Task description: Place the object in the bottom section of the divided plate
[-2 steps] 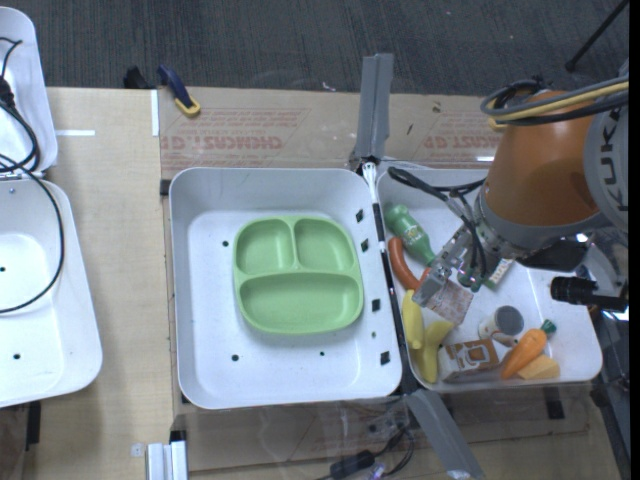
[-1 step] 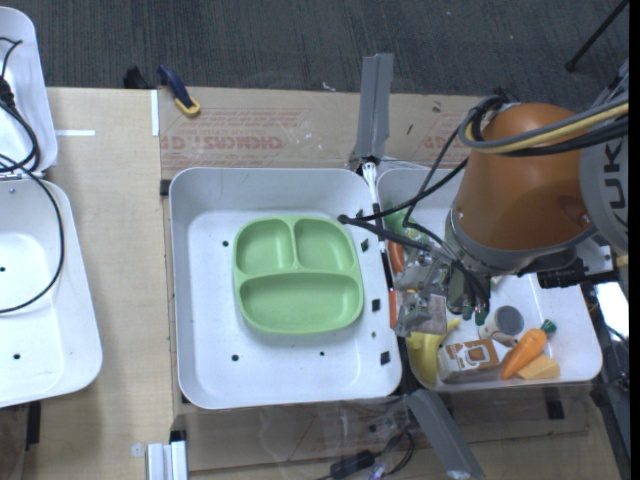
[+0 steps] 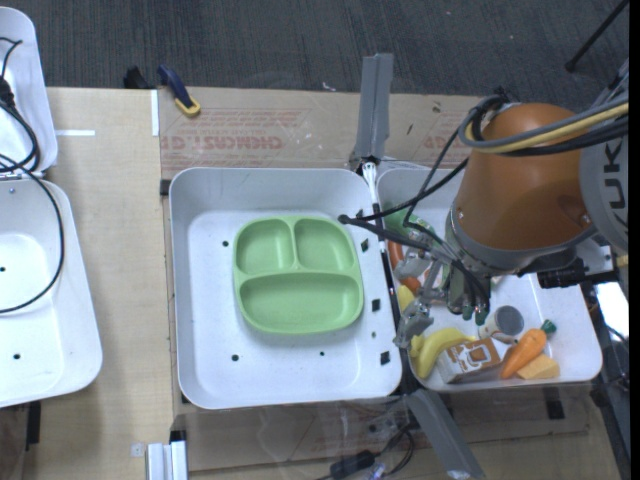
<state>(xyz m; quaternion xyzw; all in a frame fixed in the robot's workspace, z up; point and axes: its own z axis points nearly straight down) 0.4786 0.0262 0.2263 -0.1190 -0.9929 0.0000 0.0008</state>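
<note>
A light green divided plate (image 3: 297,274) lies in the left white bin (image 3: 205,358), with two small sections at the far side and one wide bottom section (image 3: 298,304) nearest the front. All three sections are bare. My gripper (image 3: 452,299) hangs under the orange wrist over the left part of the right bin (image 3: 585,368), just above a yellow banana (image 3: 440,346). Nothing can be seen held in it. The arm hides much of that bin.
In the right bin lie a brown carton (image 3: 475,361), a carrot (image 3: 527,350), a yellow cheese wedge (image 3: 543,369), a grey round piece (image 3: 509,319) and a green item (image 3: 415,230). Black cables run across the wall between the bins.
</note>
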